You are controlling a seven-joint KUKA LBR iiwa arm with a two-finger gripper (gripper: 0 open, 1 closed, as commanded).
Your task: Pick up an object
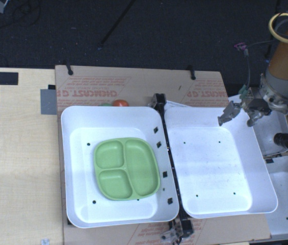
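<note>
A light green plate (127, 168) with three compartments lies flat in the middle of the left white bin (77, 131). My gripper (241, 114) hangs above the far right corner of the right white bin (220, 203), well away from the plate. Its two grey fingers (229, 113) are spread apart with nothing between them. Above it rise the grey wrist and the orange band (281, 60) of the arm.
A small red-orange object (120, 103) with a bit of green beside it lies on the cardboard just behind the left bin's far wall. A black divider (166, 157) runs between the two bins. A wooden bench surface (16, 162) lies to the left.
</note>
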